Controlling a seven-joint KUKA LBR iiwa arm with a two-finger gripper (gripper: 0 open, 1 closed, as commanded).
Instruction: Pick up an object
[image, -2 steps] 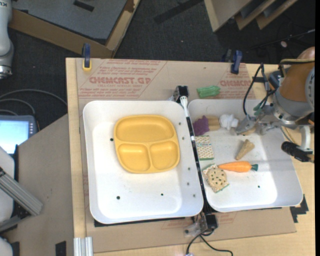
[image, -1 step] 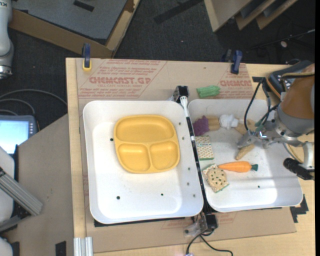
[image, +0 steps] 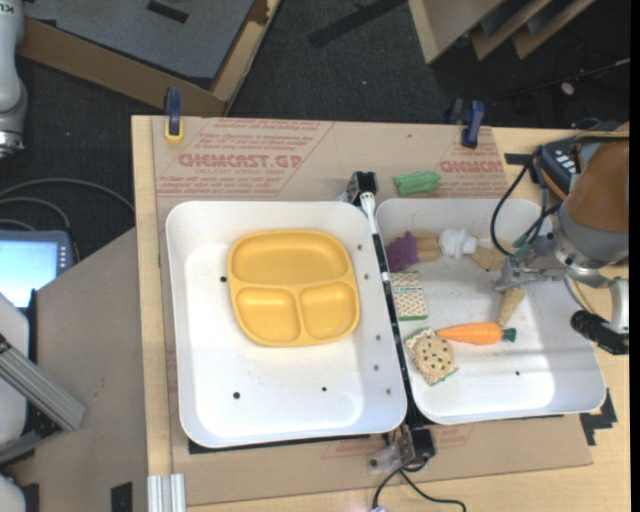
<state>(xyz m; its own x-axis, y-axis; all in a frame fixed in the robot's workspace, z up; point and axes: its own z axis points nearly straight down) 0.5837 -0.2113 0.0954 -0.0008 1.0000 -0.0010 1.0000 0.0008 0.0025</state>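
So far nothing is being lifted — every object is lying on the floor of its bin, and the pick is not yet made. The arm (image: 600, 200) is reaching in from three o'clock, and its gripper (image: 514, 283) is hanging low over the upper middle of the right bin (image: 560, 395), just above a pale, tapered beige piece (image: 511, 304) that is lying at a slant beneath the tip. Whether the jaws are apart or together, I cannot tell: the metal parts at the tip are blurring into one grey shape, and nothing is visibly sitting between them.

The likeliest candidate is that beige piece, directly under the gripper. Just at its seven o'clock an orange carrot (image: 470, 334) is lying flat, pointing toward nine o'clock, and a speckled cookie-like item (image: 433, 356) is resting beside it at the bin's left wall. Toward eleven o'clock of the gripper a white crumpled object (image: 458, 242), a purple toy (image: 403, 250) and a small patterned square (image: 408, 297) are sitting well apart from the tip.

The left bin (image: 200, 380) is holding a yellow divided plate (image: 294, 285), untouched. What is left, judging from this, is essentially everything — the closing, the grasp and the lift.
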